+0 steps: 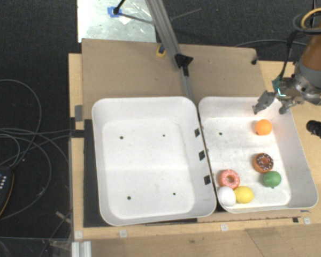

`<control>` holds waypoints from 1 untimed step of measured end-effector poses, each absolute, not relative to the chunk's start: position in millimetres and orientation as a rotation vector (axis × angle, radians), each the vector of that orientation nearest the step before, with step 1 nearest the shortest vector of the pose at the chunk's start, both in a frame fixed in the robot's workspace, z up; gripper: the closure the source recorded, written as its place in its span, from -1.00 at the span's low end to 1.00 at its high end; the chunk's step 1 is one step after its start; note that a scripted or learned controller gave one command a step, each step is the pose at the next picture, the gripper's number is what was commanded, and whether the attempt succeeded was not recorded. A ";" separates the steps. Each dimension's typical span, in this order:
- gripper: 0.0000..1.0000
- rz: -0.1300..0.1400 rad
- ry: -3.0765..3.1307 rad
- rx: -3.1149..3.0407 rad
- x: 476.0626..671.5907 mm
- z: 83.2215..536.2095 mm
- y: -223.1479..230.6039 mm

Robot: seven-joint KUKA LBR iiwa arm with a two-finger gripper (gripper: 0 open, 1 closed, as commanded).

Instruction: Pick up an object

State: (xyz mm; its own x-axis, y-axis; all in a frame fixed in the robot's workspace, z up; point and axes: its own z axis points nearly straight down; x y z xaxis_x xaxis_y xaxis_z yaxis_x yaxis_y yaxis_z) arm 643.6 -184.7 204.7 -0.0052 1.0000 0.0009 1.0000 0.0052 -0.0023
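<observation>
Grey arm point(310, 84), orange band, dark tool point(273, 104)

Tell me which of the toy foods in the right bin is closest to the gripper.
The orange ball, alone near the bin's far end just below the open gripper; the others cluster at the near end.

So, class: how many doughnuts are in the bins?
2, both in the right bin: a brown doughnut near its right side, and a pink doughnut at the front.

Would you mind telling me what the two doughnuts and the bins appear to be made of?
The pink doughnut and the chocolate doughnut look like toy food, probably moulded plastic: flat, even colours with no crumb texture. The right bin and left bin look like thin formed white plastic, judging by their rounded corners and smooth matte faces.
</observation>
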 end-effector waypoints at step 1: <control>-1.00 0.000 -2.230 -2.214 644.5 207.3 -184.6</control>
State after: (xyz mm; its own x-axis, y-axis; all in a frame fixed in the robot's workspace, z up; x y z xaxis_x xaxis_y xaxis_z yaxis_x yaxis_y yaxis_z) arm 644.5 -184.6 207.3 -0.0072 1.0000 -0.0009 1.0000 0.0072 0.0012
